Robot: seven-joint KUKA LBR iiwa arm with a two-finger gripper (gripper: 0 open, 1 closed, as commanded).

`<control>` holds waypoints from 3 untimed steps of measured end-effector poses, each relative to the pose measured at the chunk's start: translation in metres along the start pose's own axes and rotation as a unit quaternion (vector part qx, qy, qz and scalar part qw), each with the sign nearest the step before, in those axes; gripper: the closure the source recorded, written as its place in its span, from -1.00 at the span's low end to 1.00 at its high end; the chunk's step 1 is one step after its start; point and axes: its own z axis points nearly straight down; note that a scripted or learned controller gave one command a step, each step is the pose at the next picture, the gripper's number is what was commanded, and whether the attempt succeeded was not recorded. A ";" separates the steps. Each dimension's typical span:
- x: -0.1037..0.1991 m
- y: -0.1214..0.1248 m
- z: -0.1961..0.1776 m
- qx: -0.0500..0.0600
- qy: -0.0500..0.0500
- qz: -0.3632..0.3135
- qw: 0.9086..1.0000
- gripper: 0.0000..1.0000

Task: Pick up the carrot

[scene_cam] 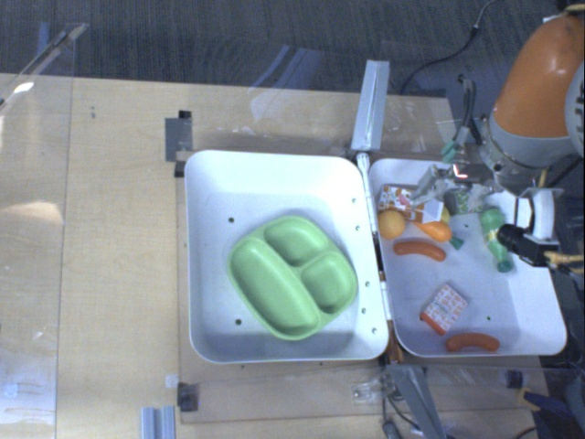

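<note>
Because the food items are kept together in the right bin (539,332), the arm (539,80) is brought in over that bin's far end, while the left bin (210,245) is given over to a green tray (292,275). The carrot (436,231) is seen lying on the bin floor near the far left corner, just beside a yellow fruit (391,223) and a packet (402,199), with a sausage (419,249) close on its near side. The gripper (448,188) is held low just beyond the carrot, probably lined up for a descent onto it. Whether the jaws are spread or pressed together cannot be told, since the metal parts blur together there. Nothing is seen to be pinched. A crowded grasp is to be expected.
</note>
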 end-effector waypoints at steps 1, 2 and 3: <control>-0.007 -0.006 0.121 0.001 0.000 0.007 1.000 -1.00; -0.049 0.013 0.154 -0.003 -0.001 -0.068 0.998 -1.00; -0.008 -0.054 0.151 -0.007 -0.003 -0.125 0.992 -1.00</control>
